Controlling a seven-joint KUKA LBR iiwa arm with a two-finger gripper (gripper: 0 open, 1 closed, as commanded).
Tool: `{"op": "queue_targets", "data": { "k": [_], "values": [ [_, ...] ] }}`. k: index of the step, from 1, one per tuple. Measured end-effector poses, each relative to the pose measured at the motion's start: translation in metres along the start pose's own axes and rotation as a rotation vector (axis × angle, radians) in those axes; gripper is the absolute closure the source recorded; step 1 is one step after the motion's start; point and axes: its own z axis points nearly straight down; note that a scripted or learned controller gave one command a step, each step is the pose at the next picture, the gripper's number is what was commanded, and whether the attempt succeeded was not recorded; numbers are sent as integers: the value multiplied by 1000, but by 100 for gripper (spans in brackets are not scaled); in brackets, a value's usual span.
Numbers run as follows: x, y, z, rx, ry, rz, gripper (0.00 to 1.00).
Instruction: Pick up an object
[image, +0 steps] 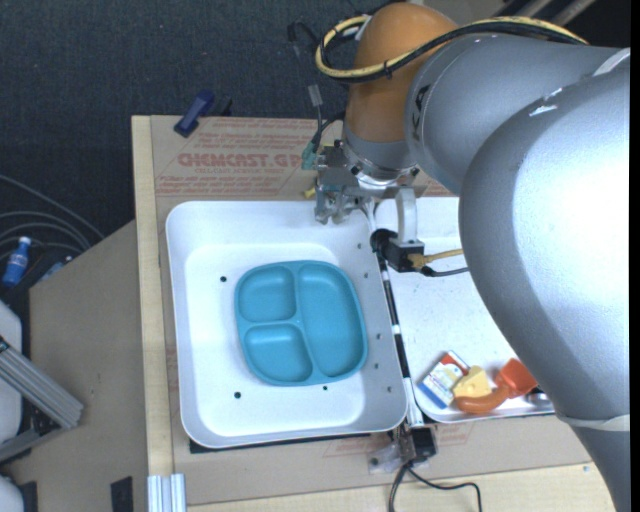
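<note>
A blue three-compartment plate (300, 322) lies flat in the middle of the left white bin (205, 300). My gripper (336, 205) hangs over the far right corner of that bin, beyond the plate and apart from it. Nothing shows between its fingers. In the right bin (440, 300), near the front, lies a small cluster: a red-white-blue packet (442, 376), a yellow piece (477, 383), an orange curved piece (482, 403) and an orange-red block (516, 376). The grey arm covers most of the right bin.
The bins sit on a brown cardboard sheet (240, 150) with red print. A black divider strip (392, 310) runs between the bins. A blue object (194, 114) lies at the cardboard's far left edge. Cables and metal parts lie on the left, off the bench.
</note>
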Motion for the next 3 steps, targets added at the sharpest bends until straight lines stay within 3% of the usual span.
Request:
{"op": "queue_targets", "data": {
  "k": [1, 2, 3],
  "values": [
    [46, 4, -79, -4, 0, 0, 100],
    [-27, -2, -92, 2, -2, 4, 100],
    [-147, -37, -130, 0, -3, 5, 100]
  ]
}}
